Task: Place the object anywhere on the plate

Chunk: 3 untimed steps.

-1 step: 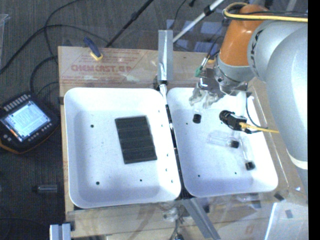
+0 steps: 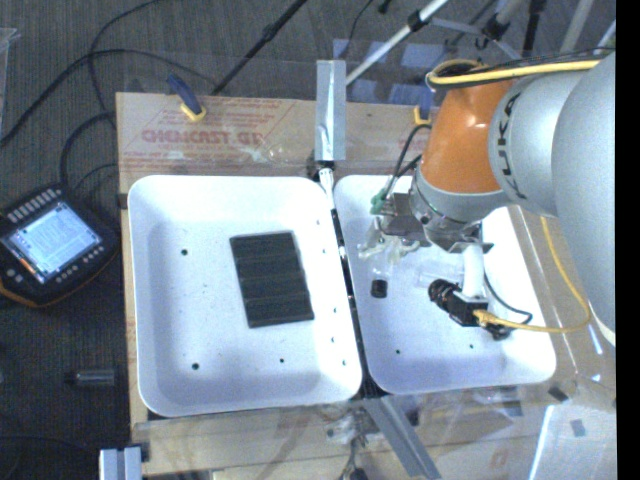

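Nearest edge: table (image 2: 200, 123) frame, metal struts below the 2 bins.

Left bin (image 2: 170, 368): white, shallow. Holds 1 dark rectangular ribbed plate (image 2: 271, 279), lying flat near the bin's centre, slightly angled.

Right bin (image 2: 440, 368): white, shallow, touching the left bin along a shared edge. Holds 1 small dark object (image 2: 379, 288), resting on the bin floor near the left wall, apart from the plate.

Gripper (image 2: 385, 251): translucent, hanging just above and beyond the small object; whether spread or closed cannot be told.

Arm (image 2: 560, 118): grey, orange band, black cable fitting and yellow cable beside it.

Far left, on floor: handheld control pendant (image 2: 50, 243), screen lit.
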Each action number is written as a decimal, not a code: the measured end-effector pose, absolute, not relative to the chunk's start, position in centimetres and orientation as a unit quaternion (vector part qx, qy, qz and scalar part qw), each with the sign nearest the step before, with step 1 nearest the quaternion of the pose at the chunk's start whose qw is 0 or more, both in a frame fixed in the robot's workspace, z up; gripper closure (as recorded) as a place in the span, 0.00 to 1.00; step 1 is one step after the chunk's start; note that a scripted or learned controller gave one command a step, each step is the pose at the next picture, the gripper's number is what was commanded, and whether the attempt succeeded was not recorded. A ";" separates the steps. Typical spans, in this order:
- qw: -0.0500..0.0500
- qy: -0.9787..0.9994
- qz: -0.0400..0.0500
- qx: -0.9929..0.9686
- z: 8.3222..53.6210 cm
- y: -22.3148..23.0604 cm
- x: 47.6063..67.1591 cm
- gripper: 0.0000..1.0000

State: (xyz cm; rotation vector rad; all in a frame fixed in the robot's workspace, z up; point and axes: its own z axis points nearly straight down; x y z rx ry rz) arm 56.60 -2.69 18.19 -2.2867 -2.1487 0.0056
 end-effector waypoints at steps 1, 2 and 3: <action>0.001 -0.632 0.002 -0.775 23.1 9.1 57.2 1.00; 0.003 -0.690 0.003 -0.724 18.1 7.2 48.3 1.00; 0.000 -0.761 0.002 -0.649 32.4 11.3 52.2 1.00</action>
